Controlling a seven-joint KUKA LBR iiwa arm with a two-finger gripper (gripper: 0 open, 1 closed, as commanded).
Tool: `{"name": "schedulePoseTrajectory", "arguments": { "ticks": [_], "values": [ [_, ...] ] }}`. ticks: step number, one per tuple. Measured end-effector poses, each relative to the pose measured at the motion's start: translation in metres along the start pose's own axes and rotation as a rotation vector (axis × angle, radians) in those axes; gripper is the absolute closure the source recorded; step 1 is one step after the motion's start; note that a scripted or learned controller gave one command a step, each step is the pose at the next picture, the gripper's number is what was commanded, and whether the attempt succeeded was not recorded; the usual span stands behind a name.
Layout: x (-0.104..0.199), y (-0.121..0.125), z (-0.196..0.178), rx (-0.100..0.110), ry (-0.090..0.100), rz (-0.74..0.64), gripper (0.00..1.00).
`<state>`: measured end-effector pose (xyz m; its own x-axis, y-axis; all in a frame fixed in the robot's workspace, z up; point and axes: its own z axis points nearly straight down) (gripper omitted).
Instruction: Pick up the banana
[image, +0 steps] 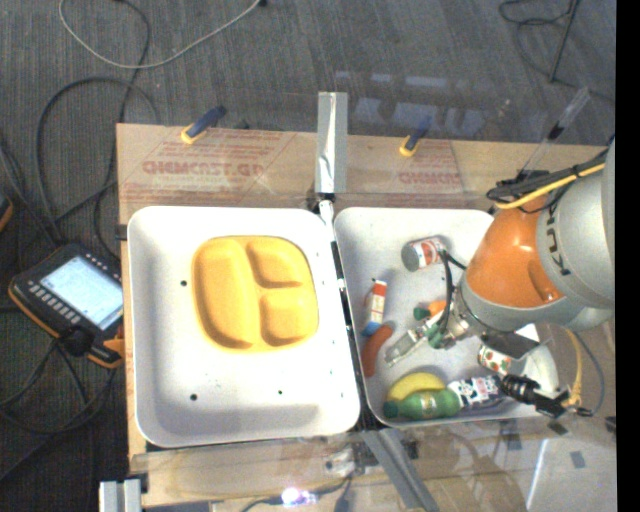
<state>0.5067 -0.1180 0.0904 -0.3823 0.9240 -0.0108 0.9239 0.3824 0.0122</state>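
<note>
The yellow banana (414, 383) lies near the front edge of the right bin (400, 228), with a green bottle (426, 404) pressed against its front side. My gripper (424, 336) reaches in from the right under the orange wrist band and hangs just behind the banana, over a small green and orange item (437, 315). Nothing yellow shows at the gripper, and the banana rests on the bin floor. The wrist hides part of the bin's right side.
The right bin also holds a tipped can (425, 252), a white and red tube (376, 299), an orange-red piece (375, 350) and a labelled bottle (480, 391). The left bin (160, 400) holds a yellow compartment tray (256, 291). A pendant (75, 295) lies off the bench at left.
</note>
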Motion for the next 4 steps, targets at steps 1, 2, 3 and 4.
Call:
{"name": "schedulePoseTrajectory", "arguments": {
  "ticks": [1,2,3,4],
  "values": [
    [0.008,-0.015,-0.001,-0.004,-0.002,0.103,0.00],
    [0.006,-0.017,-0.001,-0.002,-0.004,-0.352,0.00],
    [0.096,0.019,-0.093,0.011,0.015,-0.414,0.00],
    [0.021,-0.012,-0.069,0.012,0.014,-0.514,0.00]
  ]
}}
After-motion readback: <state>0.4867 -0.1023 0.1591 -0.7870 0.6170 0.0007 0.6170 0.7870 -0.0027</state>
